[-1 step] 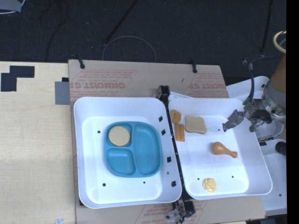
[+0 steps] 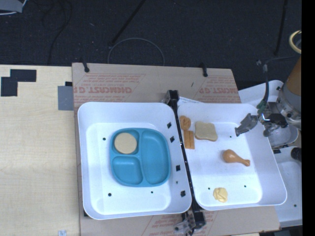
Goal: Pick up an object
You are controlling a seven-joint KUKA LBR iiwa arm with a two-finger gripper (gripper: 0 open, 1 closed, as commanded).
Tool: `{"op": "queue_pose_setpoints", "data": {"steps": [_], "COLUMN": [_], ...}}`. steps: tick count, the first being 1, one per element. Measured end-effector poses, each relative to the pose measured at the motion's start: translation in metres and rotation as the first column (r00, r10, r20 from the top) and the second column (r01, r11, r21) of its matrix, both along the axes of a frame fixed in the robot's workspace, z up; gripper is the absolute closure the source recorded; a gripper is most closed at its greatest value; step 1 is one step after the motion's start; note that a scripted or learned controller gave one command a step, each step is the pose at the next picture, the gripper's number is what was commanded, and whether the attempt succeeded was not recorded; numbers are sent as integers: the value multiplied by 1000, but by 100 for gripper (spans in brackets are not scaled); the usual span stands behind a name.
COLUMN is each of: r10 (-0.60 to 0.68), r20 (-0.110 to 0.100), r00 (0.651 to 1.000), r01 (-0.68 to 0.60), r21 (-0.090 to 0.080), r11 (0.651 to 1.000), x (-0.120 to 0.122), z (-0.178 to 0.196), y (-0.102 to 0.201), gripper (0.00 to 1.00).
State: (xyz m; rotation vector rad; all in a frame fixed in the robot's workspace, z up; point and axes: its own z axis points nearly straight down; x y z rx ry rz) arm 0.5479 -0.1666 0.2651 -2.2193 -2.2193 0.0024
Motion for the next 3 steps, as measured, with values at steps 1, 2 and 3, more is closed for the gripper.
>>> {"op": "queue_pose_setpoints", "data": {"steps": [1,2,3], "r10": [0,0,-2], "r20": [-6,-7,9], "r00": [1000,1000,1000], "r01": [0,0,2], "r21": [2,2,-7], "r11": [1000,1000,1000], "x": [0,-1,1], "z": [-65,-129,-176], "y": [1,6,4], "gripper": [0,0,0]}}
